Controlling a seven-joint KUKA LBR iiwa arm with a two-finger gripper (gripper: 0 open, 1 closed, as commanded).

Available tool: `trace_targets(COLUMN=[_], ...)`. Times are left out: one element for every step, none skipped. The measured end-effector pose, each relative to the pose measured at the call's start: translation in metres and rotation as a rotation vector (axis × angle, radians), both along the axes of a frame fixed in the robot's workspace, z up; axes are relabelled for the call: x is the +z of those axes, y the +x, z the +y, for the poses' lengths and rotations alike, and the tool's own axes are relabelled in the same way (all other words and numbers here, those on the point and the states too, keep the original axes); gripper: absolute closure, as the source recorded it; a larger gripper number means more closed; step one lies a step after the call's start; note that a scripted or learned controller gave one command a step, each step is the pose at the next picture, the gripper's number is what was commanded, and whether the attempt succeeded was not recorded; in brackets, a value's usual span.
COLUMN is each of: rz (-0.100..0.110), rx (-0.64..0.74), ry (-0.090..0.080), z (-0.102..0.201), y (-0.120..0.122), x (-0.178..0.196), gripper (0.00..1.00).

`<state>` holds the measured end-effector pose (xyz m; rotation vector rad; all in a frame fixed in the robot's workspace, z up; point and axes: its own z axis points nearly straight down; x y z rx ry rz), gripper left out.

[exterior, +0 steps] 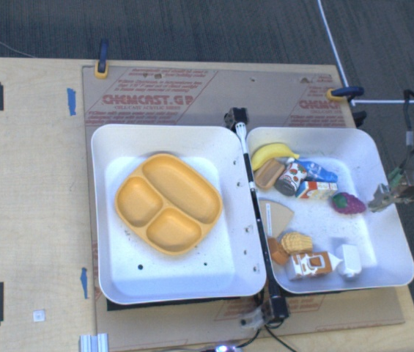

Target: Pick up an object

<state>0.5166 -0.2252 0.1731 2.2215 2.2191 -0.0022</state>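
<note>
On left bin point(111, 211): yellow divided tray point(168, 202), centre | right bin point(382, 160): banana point(272, 152) at far-left corner, carton point(311, 264) nr near edge, purple toy point(348, 203) nr right edge | gripper point(384, 196) over right rim, just beside purple toy, finger state unclear

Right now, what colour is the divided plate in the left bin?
Yellow-orange all over, plain; the divided plate shows best in the camera view.
</note>
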Motion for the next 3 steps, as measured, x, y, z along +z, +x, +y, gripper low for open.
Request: trace_targets(rz=[-0.002,-0.001,0.002], rx=[0.003,0.002,0.000], ry=[0.002,0.002,0.002], z=[0.083,0.082,0.040], y=[0.002,0.002,-0.015], x=[0.079,0.079,-0.066], gripper=[1.00,0.00,0.00])
